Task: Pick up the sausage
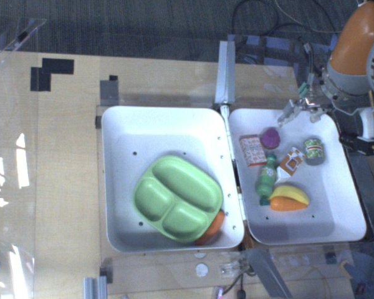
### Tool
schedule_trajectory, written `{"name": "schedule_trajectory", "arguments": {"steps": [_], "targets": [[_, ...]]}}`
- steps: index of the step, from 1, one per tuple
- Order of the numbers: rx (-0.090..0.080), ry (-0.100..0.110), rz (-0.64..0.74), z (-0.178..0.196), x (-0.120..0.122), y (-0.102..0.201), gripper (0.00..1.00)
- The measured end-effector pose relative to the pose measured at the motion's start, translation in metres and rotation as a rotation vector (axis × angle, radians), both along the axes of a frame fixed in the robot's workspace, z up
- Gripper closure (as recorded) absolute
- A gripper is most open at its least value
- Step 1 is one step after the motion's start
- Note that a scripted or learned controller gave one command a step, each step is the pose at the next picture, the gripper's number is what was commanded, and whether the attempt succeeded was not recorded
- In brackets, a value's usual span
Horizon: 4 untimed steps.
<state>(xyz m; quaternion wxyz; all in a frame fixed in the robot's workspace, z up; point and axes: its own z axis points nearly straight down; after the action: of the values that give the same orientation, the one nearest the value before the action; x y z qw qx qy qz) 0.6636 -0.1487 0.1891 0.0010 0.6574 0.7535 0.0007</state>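
While the grey metal gripper (297,109) hangs at the right white bin's (346,226) far edge, grip state unreadable, the likely sausage, an orange oblong (285,205), lies ungrasped against the yellow banana (291,194).

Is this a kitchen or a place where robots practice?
Probably a robot practice lab, not a kitchen. A robot arm reaches over two white bins on a wooden bench, the food is toy-like, such as a banana, and cables trail behind.

Green plate (177,198) in left bin (121,167); toys fill right bin (336,223).
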Motion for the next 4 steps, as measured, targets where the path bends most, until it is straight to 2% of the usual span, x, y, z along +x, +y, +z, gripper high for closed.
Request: {"name": "schedule_trajectory", "arguments": {"steps": [1, 2, 3, 4], "targets": [[0.001, -0.001, 0.064, -0.025, 0.007, 0.04, 0.0], [0.0, 0.0, 0.09, -0.08, 0.006, 0.044, 0.0], [0.002, -0.001, -0.125, -0.07, -0.059, 0.029, 0.0], [-0.001, -0.004, 0.085, -0.035, 0.002, 0.05, 0.0]]}}
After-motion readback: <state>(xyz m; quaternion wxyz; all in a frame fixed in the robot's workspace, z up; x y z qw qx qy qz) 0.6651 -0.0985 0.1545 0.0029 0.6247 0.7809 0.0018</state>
